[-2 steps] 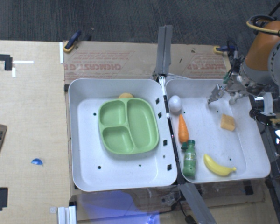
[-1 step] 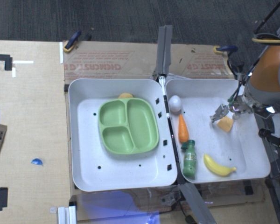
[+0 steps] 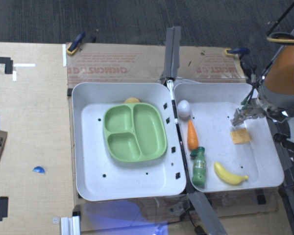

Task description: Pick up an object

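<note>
While the gripper [image 3: 238,120] hangs right of frame centre, fingers' state unclear, a tan sponge block [image 3: 240,136] lies just below.

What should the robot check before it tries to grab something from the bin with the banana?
1. Gripper over the right bin: ok.
2. A target close by, the tan block just below the gripper: ok.
3. Block clear of the banana and carrot: ok.
4. Fingers wide enough for the block: cannot tell.
5. Gripper lined up exactly above the block: cannot tell.
</note>
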{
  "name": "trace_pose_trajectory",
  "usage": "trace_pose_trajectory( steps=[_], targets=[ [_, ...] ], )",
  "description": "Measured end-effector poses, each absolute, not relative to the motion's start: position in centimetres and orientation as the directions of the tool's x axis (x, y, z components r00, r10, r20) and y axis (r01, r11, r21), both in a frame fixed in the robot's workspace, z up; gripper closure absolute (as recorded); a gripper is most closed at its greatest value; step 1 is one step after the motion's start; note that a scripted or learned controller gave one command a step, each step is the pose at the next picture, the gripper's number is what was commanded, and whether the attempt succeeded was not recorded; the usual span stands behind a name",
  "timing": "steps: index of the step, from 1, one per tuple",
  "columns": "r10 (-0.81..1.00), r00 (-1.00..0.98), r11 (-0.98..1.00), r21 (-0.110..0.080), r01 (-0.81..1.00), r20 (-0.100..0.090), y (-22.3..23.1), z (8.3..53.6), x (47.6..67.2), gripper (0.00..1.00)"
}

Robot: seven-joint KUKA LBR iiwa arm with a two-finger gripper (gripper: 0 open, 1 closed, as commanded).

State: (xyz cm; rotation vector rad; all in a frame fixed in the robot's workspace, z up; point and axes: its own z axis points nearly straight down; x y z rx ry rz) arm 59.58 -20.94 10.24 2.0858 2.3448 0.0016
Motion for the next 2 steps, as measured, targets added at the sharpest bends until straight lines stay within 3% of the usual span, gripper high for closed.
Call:
trace_pose_trajectory(
  steps=[1, 2],
  targets=[
    [0.993, -0.117, 0.117, 0.003, 0.993, -0.002, -20.9, 10.2, 59.6, 0.0],
    [1.0, -0.026, 0.026, 0.001, 1.0, -0.002, -22.3, 17.2, 60.3, 0.0]
  ],
)
